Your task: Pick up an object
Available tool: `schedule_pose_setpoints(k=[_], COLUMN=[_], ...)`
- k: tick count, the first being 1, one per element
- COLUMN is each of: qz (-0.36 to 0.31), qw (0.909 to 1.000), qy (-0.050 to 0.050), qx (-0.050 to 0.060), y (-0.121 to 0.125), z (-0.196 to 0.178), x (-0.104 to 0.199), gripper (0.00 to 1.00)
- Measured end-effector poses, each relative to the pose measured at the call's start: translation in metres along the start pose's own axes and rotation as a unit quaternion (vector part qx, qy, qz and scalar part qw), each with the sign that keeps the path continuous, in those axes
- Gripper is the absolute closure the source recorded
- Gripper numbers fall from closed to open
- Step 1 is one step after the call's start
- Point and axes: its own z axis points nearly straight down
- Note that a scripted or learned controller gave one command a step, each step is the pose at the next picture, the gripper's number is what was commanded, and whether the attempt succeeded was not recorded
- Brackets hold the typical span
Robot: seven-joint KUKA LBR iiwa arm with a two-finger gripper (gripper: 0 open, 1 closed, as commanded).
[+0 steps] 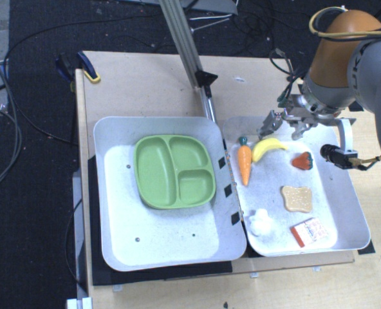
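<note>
Just below the spread, empty claw (284, 127), a banana (268, 149) beside a carrot (244, 163).

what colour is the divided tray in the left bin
Light green: the divided tray shows plainly in the camera view, lying in the left bin.

Right bin: carrot (244, 163) upright beside curved banana (268, 149); strawberry (302, 161), toast (297, 199), red packet (309, 232), white lump (261, 222).
</note>
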Motion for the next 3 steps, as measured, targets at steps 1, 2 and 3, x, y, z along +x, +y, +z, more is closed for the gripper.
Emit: schedule_pose_setpoints(k=[1, 2, 3], qz=[0.0, -0.001, -0.001], qw=[1.0, 1.0, 1.0], qy=[0.0, 0.0, 0.0], qx=[0.0, -0.003, -0.003], y=[-0.002, -0.001, -0.009], z=[0.044, 0.031, -0.018], x=[0.005, 0.005, 0.01], gripper=[0.0, 1.0, 1.0])
